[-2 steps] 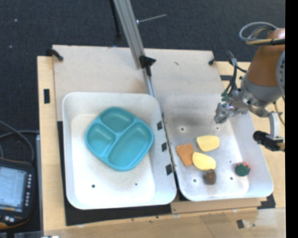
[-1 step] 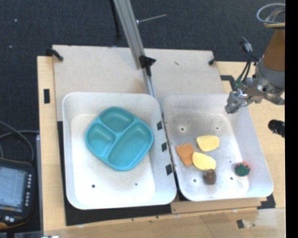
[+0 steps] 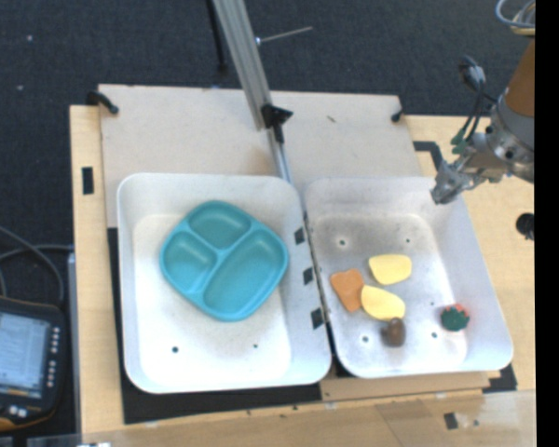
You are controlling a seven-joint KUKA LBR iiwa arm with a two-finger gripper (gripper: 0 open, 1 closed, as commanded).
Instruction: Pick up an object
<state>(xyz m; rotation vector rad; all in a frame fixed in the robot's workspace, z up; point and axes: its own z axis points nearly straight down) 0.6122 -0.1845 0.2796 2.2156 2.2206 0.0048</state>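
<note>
My tool (image 3: 444,192) hangs over the right bin's (image 3: 480,277) far rim, grip state unreadable, nothing visibly held; yellow pieces (image 3: 389,269), orange piece (image 3: 347,289) and green thing (image 3: 455,318) lie below.

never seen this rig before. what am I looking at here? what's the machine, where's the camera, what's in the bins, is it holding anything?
One fixed camera looks down at a slant on a bench with two shallow white bins. The left bin holds a teal divided plate. The right bin holds small items: an orange piece, two yellow pieces, a brown lump and a small green and red item. The machine at the right edge is a robot arm; its gripper hovers over the right bin's upper right corner. I see nothing between its fingers. All items lie in the bins.
</note>
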